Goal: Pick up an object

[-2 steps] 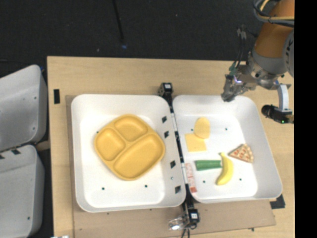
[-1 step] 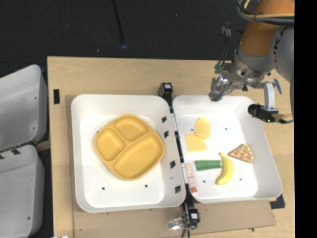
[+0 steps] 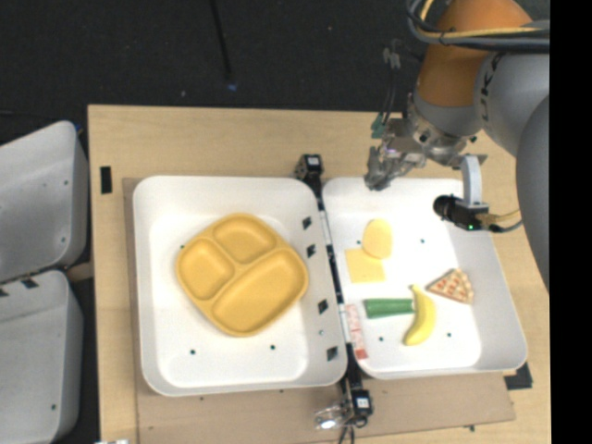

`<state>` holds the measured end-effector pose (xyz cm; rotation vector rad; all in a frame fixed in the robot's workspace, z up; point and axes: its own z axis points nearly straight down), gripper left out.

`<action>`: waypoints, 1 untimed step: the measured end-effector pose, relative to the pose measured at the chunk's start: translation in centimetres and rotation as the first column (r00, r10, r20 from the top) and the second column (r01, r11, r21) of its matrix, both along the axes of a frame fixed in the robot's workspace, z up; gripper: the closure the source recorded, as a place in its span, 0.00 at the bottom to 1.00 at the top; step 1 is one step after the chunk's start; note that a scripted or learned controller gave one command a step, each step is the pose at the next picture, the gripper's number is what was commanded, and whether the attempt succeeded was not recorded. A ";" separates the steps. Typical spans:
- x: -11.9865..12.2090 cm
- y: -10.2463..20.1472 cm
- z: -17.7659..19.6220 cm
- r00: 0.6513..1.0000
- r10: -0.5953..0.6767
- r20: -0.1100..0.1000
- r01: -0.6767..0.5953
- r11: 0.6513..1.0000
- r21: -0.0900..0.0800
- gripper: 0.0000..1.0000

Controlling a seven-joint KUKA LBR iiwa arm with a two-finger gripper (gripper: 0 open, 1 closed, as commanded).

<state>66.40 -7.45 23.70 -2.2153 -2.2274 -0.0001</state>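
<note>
Yellow plastic tray, three compartments, lies flat in the left bin, tilted relative to the bin's walls. Right bin holds five toy food items: a pale yellow round piece near the middle; a yellow square slice just below it, edges touching or nearly so; a green stick lying crosswise further down; a banana beside the green stick's right end, curved, upright in the view; a pizza wedge near the right wall, just above the banana. Gripper on the grey arm with orange band hangs over the upper-left corner of the right bin, above the round piece and apart from it. Whether the fingers are apart or together cannot be told. Both bins rest side by side on the wooden desk.
</note>
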 end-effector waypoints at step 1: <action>0.0 5.6 -0.7 1.000 0.001 0.001 -0.001 1.000 0.000 1.00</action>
